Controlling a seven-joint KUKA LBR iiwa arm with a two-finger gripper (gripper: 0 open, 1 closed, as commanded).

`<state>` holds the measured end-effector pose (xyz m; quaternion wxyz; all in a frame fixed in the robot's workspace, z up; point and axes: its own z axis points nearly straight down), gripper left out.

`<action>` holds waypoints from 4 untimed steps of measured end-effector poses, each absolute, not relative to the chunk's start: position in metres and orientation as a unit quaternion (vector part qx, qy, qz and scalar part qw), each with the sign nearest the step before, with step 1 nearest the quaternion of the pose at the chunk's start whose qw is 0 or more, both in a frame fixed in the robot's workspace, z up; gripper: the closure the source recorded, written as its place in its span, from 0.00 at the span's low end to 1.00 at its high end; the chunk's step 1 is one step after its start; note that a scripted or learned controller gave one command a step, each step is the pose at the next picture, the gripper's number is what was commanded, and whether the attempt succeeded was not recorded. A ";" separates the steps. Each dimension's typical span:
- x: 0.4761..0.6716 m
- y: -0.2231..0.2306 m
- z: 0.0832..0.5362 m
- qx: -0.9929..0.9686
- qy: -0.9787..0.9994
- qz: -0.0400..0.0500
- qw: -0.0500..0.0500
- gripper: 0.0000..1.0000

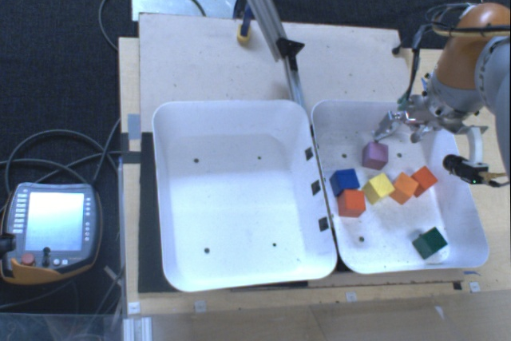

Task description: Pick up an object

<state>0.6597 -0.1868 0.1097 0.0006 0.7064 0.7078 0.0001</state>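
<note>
In the right bin (471, 247), the jaws (389, 126) hang just beyond the purple block (375, 155), holding nothing; how wide they stand is unclear. Other blocks lie clustered nearer, so this far one offers freer access.

A teach pendant (49, 231) lies beside the bench (207, 60).

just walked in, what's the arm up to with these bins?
The KUKA arm reaches in from the right, its gripper hovering over the right bin, just above the purple block. Nothing sits between its fingers, so no pick yet. Blue, yellow, green and three orange blocks lie loose in that bin.
</note>
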 end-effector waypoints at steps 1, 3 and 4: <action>0.661 -0.186 0.091 0.705 0.709 0.000 0.001 0.00; 0.661 -0.185 0.169 0.705 0.709 0.002 0.004 1.00; 0.658 -0.177 0.222 0.705 0.709 0.002 0.004 1.00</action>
